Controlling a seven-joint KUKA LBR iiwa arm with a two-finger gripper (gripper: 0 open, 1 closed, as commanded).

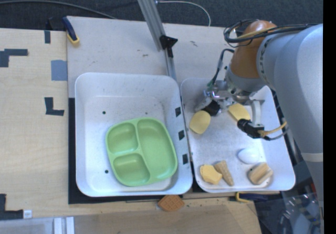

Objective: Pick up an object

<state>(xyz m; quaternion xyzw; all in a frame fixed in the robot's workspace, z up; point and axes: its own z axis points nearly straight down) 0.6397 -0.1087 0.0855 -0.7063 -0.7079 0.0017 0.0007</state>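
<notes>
Jaws [212,103] low in right bin [278,146], just beside yellow round piece [200,121]; can't tell if apart or together. Piece looks light, smooth, maybe slippery: grip across its widest middle.

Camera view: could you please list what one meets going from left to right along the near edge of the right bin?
Yellow food piece → ice cream cone → bread roll.
</notes>
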